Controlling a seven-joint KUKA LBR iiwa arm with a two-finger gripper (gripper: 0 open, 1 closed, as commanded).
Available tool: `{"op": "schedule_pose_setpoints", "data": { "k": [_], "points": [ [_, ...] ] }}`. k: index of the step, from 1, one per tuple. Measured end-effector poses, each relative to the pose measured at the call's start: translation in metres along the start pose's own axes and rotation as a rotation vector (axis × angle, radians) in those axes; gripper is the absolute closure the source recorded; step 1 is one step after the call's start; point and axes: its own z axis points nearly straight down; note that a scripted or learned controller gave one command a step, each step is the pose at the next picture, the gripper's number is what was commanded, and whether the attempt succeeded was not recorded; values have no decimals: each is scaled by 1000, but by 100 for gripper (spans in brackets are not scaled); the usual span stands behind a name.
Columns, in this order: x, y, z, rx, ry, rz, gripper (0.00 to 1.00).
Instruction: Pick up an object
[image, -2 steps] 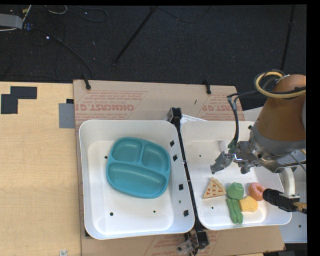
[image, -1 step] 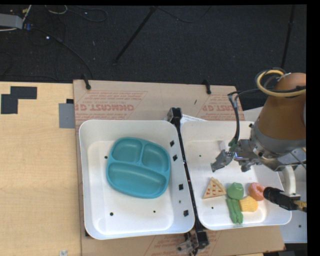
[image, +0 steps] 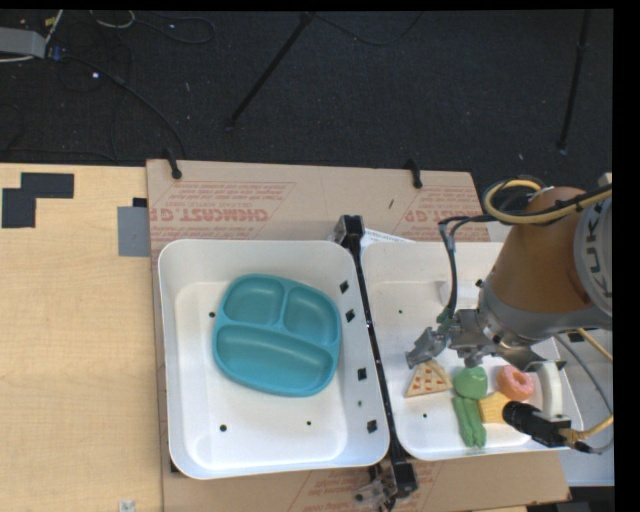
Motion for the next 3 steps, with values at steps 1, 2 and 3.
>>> {"op": "schedule_pose_setpoints", "data": {
  "k": [1,2,3],
  "points": [
    [-1,7,61,-1,0,0,0],
    [-1,6,85,-6,-1,1,0],
    [-2,6,74,-5,0,6,100]
  ]
}}
